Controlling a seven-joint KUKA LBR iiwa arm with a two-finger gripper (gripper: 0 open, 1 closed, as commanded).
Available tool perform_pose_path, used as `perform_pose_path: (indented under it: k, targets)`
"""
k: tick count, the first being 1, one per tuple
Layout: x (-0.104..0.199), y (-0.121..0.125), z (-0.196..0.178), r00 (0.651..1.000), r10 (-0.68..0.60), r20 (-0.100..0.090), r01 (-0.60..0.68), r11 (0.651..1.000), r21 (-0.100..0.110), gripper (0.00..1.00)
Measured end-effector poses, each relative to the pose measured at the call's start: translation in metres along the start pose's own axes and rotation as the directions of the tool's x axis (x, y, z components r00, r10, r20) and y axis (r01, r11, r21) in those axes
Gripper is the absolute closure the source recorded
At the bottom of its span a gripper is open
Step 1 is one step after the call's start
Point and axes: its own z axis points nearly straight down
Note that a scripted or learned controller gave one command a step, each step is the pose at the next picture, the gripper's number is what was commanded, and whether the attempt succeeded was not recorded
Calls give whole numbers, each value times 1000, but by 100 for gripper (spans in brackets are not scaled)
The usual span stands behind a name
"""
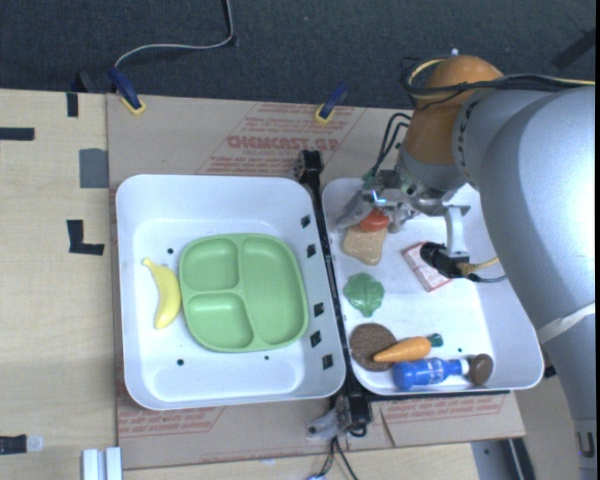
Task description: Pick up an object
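In the right bin [500, 318] my gripper [376, 211] hangs low over the bin's far left part, right above a tan bread-like piece [362, 246] with something red [374, 221] at its top edge. Whether anything sits between the fingers is hidden by the wrist. Further toward the front lie a green leafy piece [363, 293], a brown round cookie [368, 340], an orange carrot [402, 349] and a blue bottle [430, 372]. A pink-edged card [424, 266] lies to the right of the bread.
The left bin [140, 268] holds a green divided plate [244, 291] and a yellow banana [165, 293] beside it. A black divider clamp [316, 228] runs between the bins. The grey arm [540, 168] covers the right bin's far right corner.
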Motion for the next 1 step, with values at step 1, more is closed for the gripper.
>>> perform_pose_path:
  k: [1]
  targets:
    - [0,0,-10,1000,0,0,0,1000,0,100]
